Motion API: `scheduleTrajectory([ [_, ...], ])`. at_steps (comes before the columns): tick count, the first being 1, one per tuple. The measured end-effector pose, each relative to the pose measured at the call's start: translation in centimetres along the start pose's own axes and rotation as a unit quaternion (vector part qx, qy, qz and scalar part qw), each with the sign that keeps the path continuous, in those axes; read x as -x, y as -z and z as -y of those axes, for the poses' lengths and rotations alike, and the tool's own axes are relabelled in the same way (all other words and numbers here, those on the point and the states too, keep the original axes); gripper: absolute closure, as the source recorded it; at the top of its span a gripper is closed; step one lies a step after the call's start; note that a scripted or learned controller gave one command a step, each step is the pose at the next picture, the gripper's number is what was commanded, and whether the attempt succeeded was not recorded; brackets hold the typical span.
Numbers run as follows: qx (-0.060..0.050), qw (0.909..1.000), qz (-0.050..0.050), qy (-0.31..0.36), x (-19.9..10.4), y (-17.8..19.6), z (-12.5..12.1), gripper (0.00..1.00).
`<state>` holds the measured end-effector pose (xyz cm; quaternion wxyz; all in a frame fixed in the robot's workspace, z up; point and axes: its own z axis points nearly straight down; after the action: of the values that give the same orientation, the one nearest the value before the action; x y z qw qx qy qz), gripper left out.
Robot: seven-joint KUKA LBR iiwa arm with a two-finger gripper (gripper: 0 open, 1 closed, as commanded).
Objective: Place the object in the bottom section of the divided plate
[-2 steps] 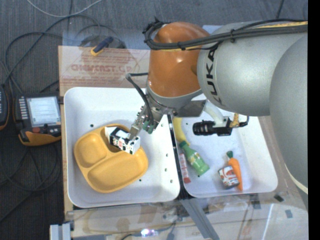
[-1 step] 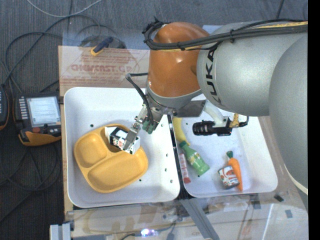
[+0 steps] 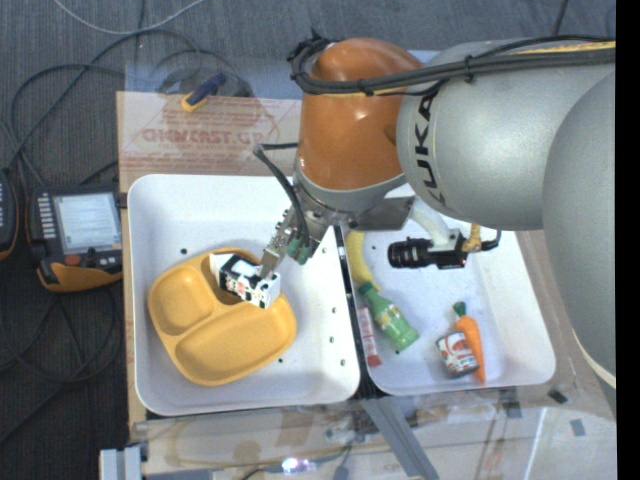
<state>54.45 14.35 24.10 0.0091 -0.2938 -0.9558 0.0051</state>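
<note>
Gripper [image 3: 272, 259] reached down over yellow divided plate [image 3: 225, 343] in left bin [image 3: 180, 193], fingertips at black-and-white object [image 3: 249, 282] on plate's far-right edge. Finger spacing too small to make out; grasp unclear. Arm [image 3: 470, 138] hid right bin's [image 3: 525, 373] far part.

divided plate [image 3: 215, 333] in left bin [image 3: 170, 203]; bottle [image 3: 390, 318] in right bin [image 3: 520, 353].

Two white bins [image 3: 150, 388] sit side by side. One yellow divided plate [image 3: 215, 343], one cow-patterned toy [image 3: 250, 283]. One banana [image 3: 356, 258], one green bottle [image 3: 392, 320], one carrot [image 3: 470, 336], one can [image 3: 455, 355].
</note>
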Motion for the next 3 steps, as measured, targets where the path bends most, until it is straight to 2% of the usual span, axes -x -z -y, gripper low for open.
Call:
scheduleTrajectory([
  [1, 0.000, 1.0000, 0.000, 0.000, -0.01, -0.01, -0.01, 0.00],
  [2, -0.002, 1.0000, -0.002, -0.001, 0.11, 0.58, 0.02, 1.00],
  [3, -0.002, 1.0000, -0.002, -0.001, 0.12, 0.58, 0.03, 0.00],
])
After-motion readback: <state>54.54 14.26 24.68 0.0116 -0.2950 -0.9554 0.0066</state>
